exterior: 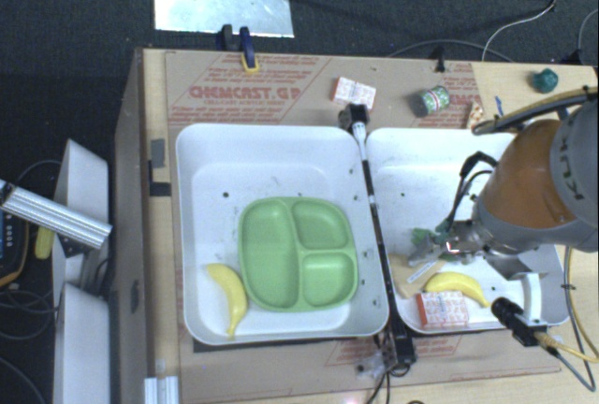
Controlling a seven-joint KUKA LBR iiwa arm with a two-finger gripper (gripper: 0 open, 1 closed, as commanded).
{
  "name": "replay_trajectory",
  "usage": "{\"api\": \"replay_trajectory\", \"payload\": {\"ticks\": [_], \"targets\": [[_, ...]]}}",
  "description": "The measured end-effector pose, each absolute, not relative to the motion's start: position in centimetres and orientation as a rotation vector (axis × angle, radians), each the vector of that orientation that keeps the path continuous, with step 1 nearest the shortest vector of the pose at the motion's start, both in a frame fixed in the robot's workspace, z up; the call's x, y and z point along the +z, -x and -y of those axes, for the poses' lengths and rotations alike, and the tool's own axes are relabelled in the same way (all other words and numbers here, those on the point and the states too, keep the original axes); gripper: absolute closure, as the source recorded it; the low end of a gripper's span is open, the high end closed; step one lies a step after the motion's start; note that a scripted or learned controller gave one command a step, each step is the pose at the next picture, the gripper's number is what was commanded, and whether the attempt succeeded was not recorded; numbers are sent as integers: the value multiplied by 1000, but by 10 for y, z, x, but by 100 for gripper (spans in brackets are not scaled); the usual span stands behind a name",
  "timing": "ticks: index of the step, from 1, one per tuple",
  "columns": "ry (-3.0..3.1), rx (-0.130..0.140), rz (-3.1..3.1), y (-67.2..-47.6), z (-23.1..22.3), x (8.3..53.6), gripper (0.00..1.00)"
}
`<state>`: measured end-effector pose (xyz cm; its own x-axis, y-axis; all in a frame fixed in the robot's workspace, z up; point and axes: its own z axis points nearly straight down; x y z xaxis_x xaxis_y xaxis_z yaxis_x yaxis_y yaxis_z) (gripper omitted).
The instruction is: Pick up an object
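Single arm [552, 178] entering from the right edge of the view, grey casing with a broad orange band [524, 173] above the wrist. Wrist angled down and to the left, low over the right-hand side of the bench. Gripper [432, 243] at the arm's left end, pointing left. Dark cabling looped along the wrist's left side.

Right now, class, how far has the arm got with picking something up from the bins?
Done: the gripper is down inside the right bin. In hand: nothing visibly; it sits at a small green thing, just above a banana. Left: grasping and lifting. The red-and-white packet lies untouched, as do the left bin's green plate and second banana.
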<state>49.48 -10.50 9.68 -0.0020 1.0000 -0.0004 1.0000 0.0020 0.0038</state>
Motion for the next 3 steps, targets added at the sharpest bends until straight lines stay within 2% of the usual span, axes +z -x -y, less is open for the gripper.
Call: {"api": "replay_trajectory", "payload": {"ticks": [1,2,3], "targets": [[-2213,10,-2219,-566,108,96,0],[-2221,-3,-2219,-520,203,104,0],[-2217,3,-2225,-545,118,85,0]]}}
